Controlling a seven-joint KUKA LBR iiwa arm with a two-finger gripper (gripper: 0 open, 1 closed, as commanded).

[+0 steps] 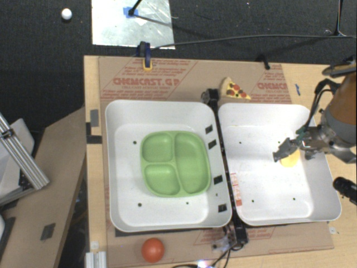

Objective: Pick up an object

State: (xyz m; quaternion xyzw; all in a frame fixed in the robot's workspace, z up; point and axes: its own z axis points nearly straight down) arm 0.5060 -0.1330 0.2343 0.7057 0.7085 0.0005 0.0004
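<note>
- Gripper (pixel 285 151) sits low in the right white bin (pixel 262 205), directly over a yellow object (pixel 290 161); whether its fingers grip cannot be told.
- Green divided tray (pixel 174 163) lies well left, in the left bin (pixel 122 205).

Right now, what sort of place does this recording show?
Probably a robotics lab's bin-picking bench: two shallow white bins on brown board, a grey arm's gripper over a yellow object, and a green divided plate.

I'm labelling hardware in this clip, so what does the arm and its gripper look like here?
The arm comes in from the view's right: a grey body with an orange band above the wrist. A thin dark cable loops beside it near the bench edge. The gripper is dark grey, small and angular, on a pale metallic wrist piece. No markings are readable.
</note>
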